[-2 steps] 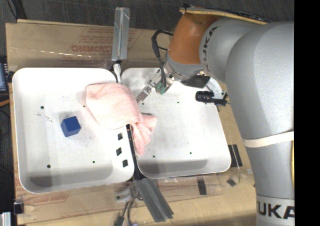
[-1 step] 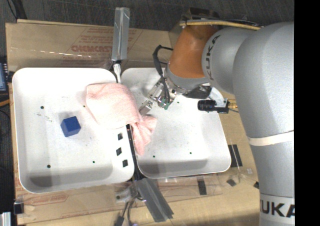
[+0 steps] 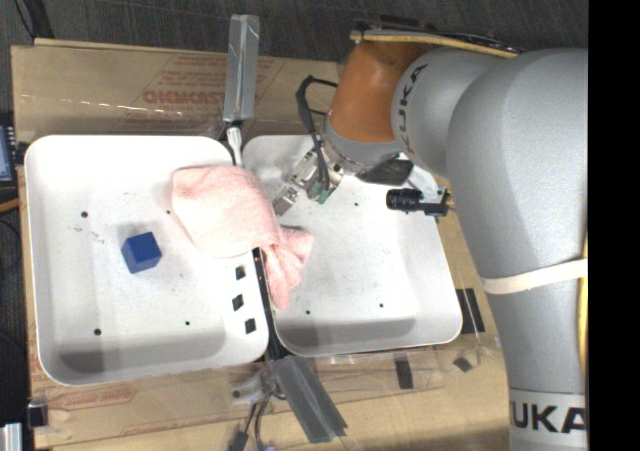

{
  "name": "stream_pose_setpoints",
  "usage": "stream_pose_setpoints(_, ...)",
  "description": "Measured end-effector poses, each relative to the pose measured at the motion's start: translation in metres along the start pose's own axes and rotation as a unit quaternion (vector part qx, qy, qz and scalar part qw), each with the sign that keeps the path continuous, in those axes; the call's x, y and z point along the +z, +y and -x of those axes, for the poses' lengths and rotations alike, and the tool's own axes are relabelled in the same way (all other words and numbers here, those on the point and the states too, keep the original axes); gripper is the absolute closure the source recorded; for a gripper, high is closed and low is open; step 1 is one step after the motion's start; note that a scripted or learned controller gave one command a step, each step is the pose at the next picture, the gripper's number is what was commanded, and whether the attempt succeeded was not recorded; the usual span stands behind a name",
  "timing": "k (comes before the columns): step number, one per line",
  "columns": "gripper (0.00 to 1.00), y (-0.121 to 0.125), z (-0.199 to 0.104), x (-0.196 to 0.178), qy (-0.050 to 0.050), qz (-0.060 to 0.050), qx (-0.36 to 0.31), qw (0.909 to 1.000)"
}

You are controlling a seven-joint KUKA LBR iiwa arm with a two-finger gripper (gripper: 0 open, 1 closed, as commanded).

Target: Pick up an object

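The gripper (image 3: pixel 300 186) hangs low over the upper left corner of the right bin (image 3: pixel 400 279), just under the orange band of the arm (image 3: pixel 480 139). How its jaws stand cannot be told: the wrist hides most of the tool, and what shows at the tip is a small cluster of metal and green parts. That tip sits just beside the right edge of the pink cloth (image 3: pixel 235 214), close enough that it may be touching, though no fold of fabric is visibly caught in it. The pink cloth lies crumpled across the divide between the two bins, its larger part resting in the upper right area of the left bin (image 3: pixel 70 199) and a narrower tail drooping over the shared rims into the right bin. Further left, well apart from the gripper, a small blue block (image 3: pixel 141 251) rests on the floor of the left bin, near the cloth but not touching it. Both bins stand on a brown cardboard sheet (image 3: pixel 120 79).
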State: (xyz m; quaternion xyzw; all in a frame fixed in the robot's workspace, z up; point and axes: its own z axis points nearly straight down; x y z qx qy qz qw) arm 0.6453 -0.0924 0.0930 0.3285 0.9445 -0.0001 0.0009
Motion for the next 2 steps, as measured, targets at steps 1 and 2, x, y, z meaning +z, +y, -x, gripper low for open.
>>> stream_pose_setpoints(1,1.0,0.0011,0.0005,-0.0111,-0.001,0.0,-0.002,1.0)
stream_pose_setpoints(2,0.0,0.001,0.0005,-0.0111,-0.001,0.0,-0.002,1.0)
